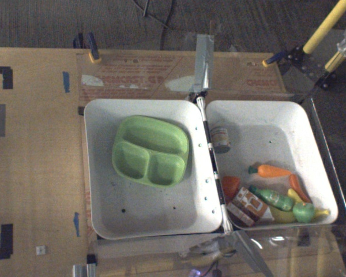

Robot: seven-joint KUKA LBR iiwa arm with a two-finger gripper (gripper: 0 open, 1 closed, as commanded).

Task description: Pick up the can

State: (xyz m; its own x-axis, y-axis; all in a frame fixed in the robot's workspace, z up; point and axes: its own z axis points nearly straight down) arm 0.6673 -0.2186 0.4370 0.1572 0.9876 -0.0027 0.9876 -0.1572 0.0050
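Label of the can (220,139) too small to read; red toy (230,185) half under a carton (247,205).

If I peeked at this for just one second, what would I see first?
Probably the big green plate with sections, lying alone in the left white bin. Next, the bright pile of toy food in the near corner of the right white bin, with an orange carrot on top. The small can stands apart by that bin's left wall.
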